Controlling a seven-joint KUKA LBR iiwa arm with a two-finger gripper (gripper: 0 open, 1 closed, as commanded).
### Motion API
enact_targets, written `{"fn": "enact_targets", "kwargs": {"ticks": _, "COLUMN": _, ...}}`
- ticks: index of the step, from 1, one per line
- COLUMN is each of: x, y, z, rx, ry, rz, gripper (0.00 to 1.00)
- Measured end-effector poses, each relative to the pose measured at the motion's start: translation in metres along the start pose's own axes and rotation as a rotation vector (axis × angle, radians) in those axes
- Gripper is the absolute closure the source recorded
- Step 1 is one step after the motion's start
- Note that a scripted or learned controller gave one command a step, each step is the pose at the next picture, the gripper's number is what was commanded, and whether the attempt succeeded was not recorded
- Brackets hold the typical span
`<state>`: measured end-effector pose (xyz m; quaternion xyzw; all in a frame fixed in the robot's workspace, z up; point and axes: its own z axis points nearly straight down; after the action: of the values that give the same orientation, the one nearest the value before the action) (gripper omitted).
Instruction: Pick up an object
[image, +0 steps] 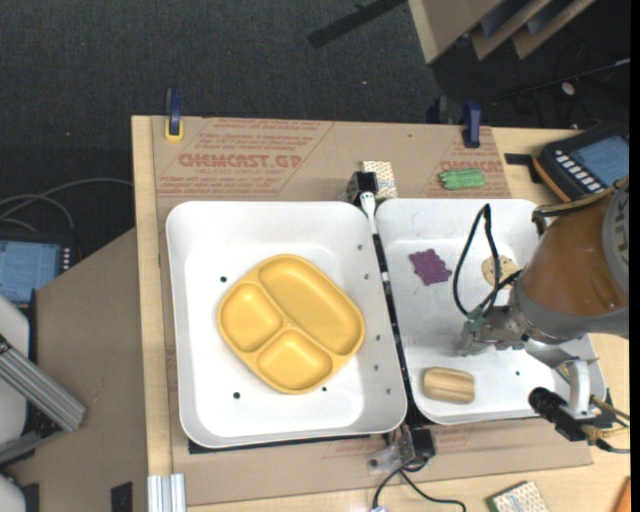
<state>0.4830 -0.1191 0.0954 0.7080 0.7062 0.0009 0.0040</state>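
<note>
A tan bread-roll-shaped object (448, 385) lies near the front edge of the right bin (400, 300). A small purple piece (430, 266) sits toward that bin's back left. A small beige object (494, 269) lies right of it, partly behind a black cable. My gripper (482, 335) hangs low over the right bin's middle, just above and to the right of the tan roll. The arm's orange band and grey wrist cover it from the right.
The left bin (190, 300) holds a yellow three-compartment plate (290, 322). A green object (462, 180) lies on the cardboard behind the right bin. A black cable (470, 260) loops over the right bin. A blue-screened device (590, 165) sits at the back right.
</note>
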Motion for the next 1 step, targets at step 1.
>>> {"fn": "enact_targets", "kwargs": {"ticks": 1, "x": -0.0917, "y": 0.053, "z": -0.0724, "rx": -0.006, "ry": -0.006, "rz": 0.002, "gripper": 1.0}}
